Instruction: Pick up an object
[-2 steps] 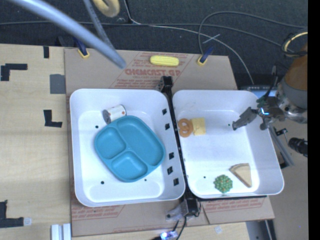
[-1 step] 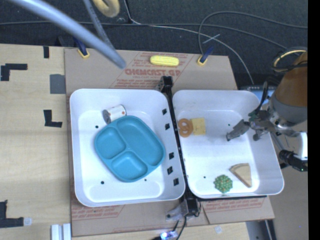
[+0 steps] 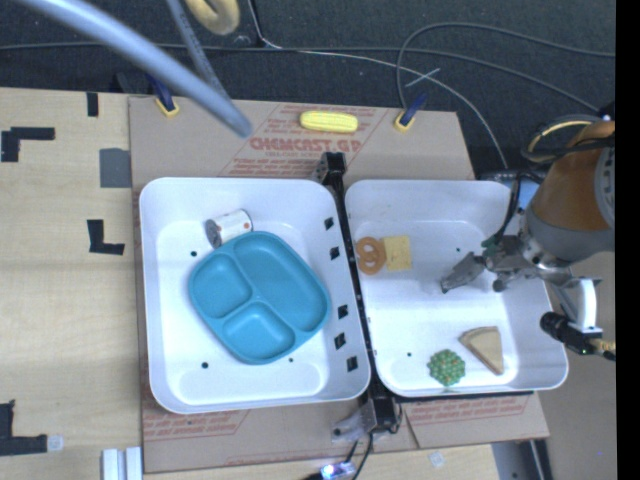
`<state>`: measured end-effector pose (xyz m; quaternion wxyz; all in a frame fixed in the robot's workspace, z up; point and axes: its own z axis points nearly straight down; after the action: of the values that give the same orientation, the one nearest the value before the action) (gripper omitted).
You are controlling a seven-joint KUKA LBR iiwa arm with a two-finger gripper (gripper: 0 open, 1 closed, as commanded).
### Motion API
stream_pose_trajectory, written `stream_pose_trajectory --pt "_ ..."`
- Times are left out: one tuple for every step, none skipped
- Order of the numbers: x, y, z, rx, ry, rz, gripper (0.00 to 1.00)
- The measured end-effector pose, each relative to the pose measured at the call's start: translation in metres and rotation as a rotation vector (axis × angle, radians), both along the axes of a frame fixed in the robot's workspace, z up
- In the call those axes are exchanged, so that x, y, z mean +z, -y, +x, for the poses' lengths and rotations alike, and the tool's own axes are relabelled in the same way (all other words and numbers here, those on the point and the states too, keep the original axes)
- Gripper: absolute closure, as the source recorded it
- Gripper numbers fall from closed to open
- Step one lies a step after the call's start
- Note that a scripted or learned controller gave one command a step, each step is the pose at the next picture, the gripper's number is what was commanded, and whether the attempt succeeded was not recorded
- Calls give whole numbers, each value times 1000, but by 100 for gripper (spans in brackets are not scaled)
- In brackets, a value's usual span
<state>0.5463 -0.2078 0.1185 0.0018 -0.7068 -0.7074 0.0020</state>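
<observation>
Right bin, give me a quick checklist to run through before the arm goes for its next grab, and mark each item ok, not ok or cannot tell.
1. Pincer is over the right bin: ok.
2. Nothing caught between its fingers: ok, none seen there.
3. Targets in that bin: ok. A pretzel touching a yellow block, a green ball, and a tan wedge lie there.
4. Pincer lined up on one target: not ok, it sits over bare floor between them.
5. Pincer open enough for a grab: cannot tell.
6. Left bin left alone: ok. The blue tray and small cup lie away from the arm.
</observation>
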Motion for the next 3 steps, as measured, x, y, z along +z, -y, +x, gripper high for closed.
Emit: stream_pose_trajectory --pt "12 -1 1 2 4 1 100" --pt "54 1 2 1 6 1 100" --pt "99 0 3 1 9 -1 100"
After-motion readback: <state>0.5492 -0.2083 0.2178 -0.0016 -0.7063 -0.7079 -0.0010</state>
